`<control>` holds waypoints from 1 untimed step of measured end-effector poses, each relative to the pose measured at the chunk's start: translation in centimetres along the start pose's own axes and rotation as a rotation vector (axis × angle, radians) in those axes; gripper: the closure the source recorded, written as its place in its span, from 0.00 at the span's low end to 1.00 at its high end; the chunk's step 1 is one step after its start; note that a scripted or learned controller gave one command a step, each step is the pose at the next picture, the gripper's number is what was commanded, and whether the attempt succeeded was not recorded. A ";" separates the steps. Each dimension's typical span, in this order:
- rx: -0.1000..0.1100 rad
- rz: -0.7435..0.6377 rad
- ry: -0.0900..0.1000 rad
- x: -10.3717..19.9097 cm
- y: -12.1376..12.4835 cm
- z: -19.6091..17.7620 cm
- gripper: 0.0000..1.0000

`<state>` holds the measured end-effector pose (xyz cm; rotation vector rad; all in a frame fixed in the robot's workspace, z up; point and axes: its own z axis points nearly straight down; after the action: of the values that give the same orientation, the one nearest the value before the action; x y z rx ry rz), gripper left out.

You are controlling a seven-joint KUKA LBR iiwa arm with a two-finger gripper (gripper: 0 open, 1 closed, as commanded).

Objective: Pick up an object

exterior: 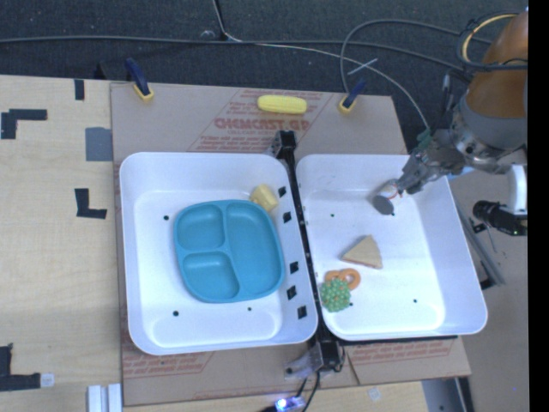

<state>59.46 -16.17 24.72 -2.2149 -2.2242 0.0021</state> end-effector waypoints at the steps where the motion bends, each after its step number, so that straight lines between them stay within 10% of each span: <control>1: -0.002 -0.002 0.000 5.5 -1.4 -0.6 1.00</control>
<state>58.06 -10.66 25.31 -2.2142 -2.2270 -0.0002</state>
